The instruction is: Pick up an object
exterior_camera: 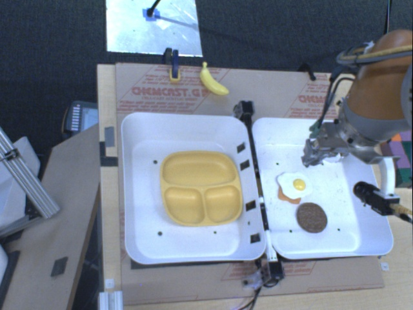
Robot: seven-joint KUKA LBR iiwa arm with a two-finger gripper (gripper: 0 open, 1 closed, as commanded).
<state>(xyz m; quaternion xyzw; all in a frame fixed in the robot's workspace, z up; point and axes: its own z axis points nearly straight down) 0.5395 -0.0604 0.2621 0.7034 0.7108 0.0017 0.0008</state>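
Camera view: the gripper (314, 155) is small and blurred — whether clenched or released cannot be told. The arm (377, 95), cut off at the right edge, reaches down over the right bin (335, 247). Fried egg (295, 186) and brown patty (312, 217) lie near — apart from it. Yellow tray (199, 188) sits in the left bin (139, 173).

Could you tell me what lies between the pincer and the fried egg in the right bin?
Only bare white bin floor; the pincer hangs up-right of the fried egg, seen in the camera view.
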